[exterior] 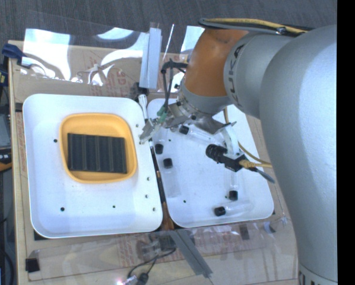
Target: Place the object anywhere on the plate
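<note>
A yellow plate [97,127] with a dark ridged rectangular centre lies in the left white bin [47,206]. My gripper [155,125] hangs low over the upper left corner of the right white bin [195,215], right at the divide between the two bins and just right of the plate's rim. A small greenish speck [163,120] shows at the gripper's tip; I cannot make out what it is or whether it is held. The wrist and orange band [210,64] hide the rest of that corner.
Small black pieces [167,163] [219,211] sit on the right bin's floor. A black fitting with a yellow cable [222,156] juts from the wrist over that bin. A clear upright strip [149,58] stands behind the bins. The arm's grey body covers the right side.
</note>
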Robot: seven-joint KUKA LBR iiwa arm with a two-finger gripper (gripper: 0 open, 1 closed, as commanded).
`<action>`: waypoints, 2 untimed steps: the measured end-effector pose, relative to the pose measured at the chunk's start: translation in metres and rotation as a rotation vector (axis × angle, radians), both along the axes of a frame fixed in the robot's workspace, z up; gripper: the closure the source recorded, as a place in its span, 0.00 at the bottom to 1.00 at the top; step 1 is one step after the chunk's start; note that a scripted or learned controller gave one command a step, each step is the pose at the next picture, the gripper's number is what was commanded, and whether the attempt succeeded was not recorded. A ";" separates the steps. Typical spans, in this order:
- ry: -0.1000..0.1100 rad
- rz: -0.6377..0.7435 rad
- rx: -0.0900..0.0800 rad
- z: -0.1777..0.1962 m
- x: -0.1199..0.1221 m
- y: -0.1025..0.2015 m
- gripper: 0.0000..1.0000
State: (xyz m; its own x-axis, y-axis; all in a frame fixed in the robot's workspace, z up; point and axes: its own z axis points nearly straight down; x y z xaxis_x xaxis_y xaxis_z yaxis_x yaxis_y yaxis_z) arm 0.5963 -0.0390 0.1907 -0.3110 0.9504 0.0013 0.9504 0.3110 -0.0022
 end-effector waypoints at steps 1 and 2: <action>0.003 0.074 0.001 0.000 -0.011 -0.052 0.00; -0.001 0.070 0.000 0.053 -0.028 0.100 0.00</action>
